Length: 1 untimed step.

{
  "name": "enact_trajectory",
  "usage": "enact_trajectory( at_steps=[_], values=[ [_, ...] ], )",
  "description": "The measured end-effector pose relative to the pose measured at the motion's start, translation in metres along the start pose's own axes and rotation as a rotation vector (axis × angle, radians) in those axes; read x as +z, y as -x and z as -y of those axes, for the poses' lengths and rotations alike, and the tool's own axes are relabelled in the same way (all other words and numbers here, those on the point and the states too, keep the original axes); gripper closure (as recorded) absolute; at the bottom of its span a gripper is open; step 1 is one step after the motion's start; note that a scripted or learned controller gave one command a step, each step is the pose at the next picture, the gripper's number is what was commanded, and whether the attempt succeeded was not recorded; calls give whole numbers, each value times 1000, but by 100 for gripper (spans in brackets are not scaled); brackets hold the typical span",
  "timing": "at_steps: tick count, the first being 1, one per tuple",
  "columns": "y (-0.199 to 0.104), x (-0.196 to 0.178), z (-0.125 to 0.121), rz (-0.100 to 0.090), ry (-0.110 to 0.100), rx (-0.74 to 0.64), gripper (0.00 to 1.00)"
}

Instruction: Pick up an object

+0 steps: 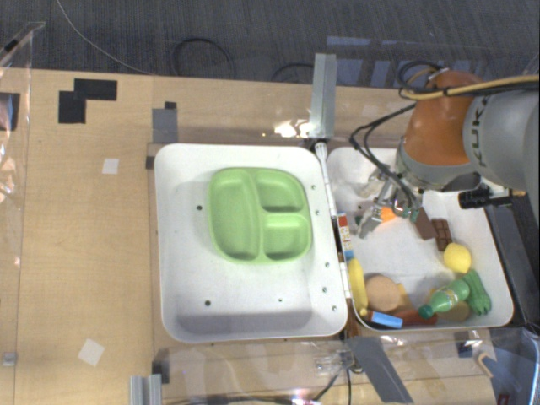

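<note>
front of right bin: a blue flat block, a tan round potato-shaped piece, a yellow banana-shaped piece lying along the left wall, and a green plastic bottle sat packed together near the front rim of the right white bin.
middle of right bin: a yellow lemon-shaped piece lay just beside a brown rectangular block; either could have been nudged if the arm swung outward.
target: a small orange object lay in the upper middle of the right bin, at the fingertips.
tool: the metal two-finger gripper sat low over the bin, tilted; the orange object was at its tip, but whether it lay between the fingers i could not tell.
risk: judged from this, a loose or off-centre pinch could have let the orange piece slip out on lift, since only a sliver of it showed beside the fingers.
left bin: a green divided plastic tray rested in the left white bin, well apart.
far: the grey arm with orange band trailed black cables that might have snagged.
</note>
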<state>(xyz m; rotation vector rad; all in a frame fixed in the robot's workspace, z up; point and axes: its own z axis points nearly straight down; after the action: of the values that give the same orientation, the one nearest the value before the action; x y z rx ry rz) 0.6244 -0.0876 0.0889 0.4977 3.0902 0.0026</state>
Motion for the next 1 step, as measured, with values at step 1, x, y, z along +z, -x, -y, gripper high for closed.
enact_trajectory(
  at_steps=[1],
  values=[
    [3,-14,-2,10,2,-7,100]
  ],
)
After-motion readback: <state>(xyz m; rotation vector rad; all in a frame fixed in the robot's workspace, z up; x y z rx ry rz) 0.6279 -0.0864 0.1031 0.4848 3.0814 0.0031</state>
